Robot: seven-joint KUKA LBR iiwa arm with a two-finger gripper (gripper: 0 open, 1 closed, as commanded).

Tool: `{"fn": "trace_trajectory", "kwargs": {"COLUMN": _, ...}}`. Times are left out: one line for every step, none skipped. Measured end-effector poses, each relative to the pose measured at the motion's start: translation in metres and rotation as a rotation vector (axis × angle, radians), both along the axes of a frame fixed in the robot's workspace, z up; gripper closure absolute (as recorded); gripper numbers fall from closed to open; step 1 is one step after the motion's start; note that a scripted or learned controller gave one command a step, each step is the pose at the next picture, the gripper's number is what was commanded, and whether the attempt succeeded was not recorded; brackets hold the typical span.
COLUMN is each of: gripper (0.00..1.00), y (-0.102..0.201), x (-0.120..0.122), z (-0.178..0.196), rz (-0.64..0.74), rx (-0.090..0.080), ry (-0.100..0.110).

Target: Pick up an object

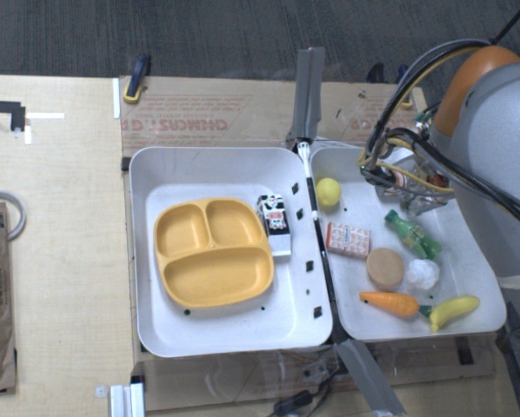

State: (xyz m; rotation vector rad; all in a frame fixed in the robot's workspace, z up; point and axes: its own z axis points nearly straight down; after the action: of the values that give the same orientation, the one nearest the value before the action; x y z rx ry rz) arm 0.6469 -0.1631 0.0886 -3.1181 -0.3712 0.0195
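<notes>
Orange carrot (pixel 389 302) and yellow banana (pixel 454 310) lie along bottom edge of right white bin (pixel 490 259), lower right of frame. Above them: round tan disc (pixel 385 268), white crumpled ball (pixel 422 274), green bottle (pixel 411 234), pink-red small box (pixel 348 240), yellow lemon (pixel 328 192) at bin's upper left. Gripper (pixel 421 200) hovers over bin's upper part, above green bottle; open or closed: cannot tell. Left white bin (pixel 147 259) holds yellow three-compartment plate (pixel 213 252); small black-and-white carton (pixel 274 222) just beside plate's right edge.
</notes>
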Motion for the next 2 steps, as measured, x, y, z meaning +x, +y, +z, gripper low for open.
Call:
{"fn": "trace_trajectory", "kwargs": {"gripper": 1.00, "y": -0.049, "x": -0.106, "z": 0.002, "rz": 0.018, "rx": 0.001, "ry": -0.009}}
{"fn": "trace_trajectory", "kwargs": {"gripper": 1.00, "y": -0.056, "x": -0.031, "z": -0.001, "rz": -0.032, "rx": 0.009, "ry": 0.003}}
